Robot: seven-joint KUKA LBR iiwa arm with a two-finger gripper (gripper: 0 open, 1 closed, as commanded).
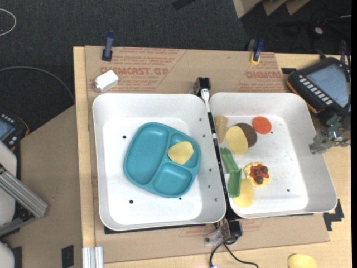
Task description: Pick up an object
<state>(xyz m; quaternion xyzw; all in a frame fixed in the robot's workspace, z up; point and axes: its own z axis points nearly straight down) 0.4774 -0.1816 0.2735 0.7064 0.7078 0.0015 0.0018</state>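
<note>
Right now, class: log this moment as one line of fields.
gripper: over right bin's right rim | left bin: blue tray with yellow piece | right bin: toy foods | held: nothing seen

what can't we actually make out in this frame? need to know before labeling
- Gripper: camera view, small and blurred at the right bin's right rim; finger state unreadable.
- Green pieces: too small to tell what they are; the lower end overlaps a yellow item.
- Brown-and-yellow item: its identity is unclear.
- Yellow object: cut off by the bottom edge.
- Yellow piece in the blue tray: shape only, no detail.
</note>
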